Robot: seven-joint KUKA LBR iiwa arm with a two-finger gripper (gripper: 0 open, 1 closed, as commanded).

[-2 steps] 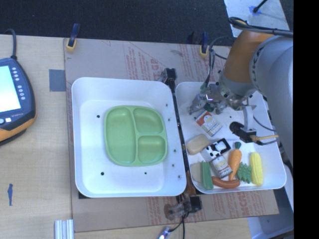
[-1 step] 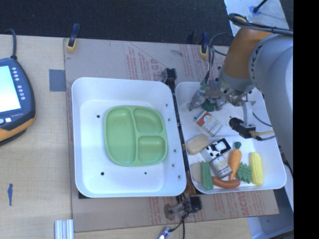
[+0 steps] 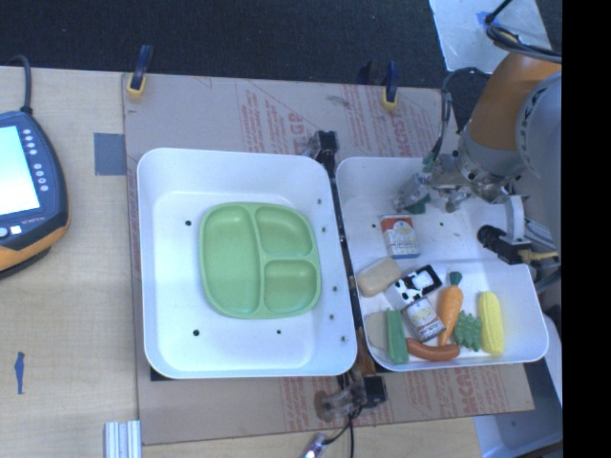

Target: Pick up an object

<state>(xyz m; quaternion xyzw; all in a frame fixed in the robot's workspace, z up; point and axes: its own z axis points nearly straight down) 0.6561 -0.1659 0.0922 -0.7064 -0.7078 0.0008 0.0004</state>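
The right bin [image 3: 368, 184] holds the loose objects. A small white and orange carton [image 3: 401, 237] lies near its middle, with a beige block [image 3: 377, 277] and a black-and-white piece [image 3: 416, 285] below it. Nearer the front lie a carrot [image 3: 449, 307], a yellow corn cob [image 3: 491, 321], a small bottle [image 3: 423, 321], a green stick [image 3: 396, 335], a red sausage [image 3: 432, 352] and a green leafy piece [image 3: 468, 331]. My gripper [image 3: 436, 192] hangs low over the bin's far part, just above and right of the carton. Nothing shows in its grasp.
The left bin [image 3: 167, 256] carries a green divided plate [image 3: 259, 259]. A teach pendant [image 3: 24, 184] lies at the bench's left edge. Clamps [image 3: 139, 72] grip the cardboard's far edge. The grey arm [image 3: 516, 122] fills the upper right.
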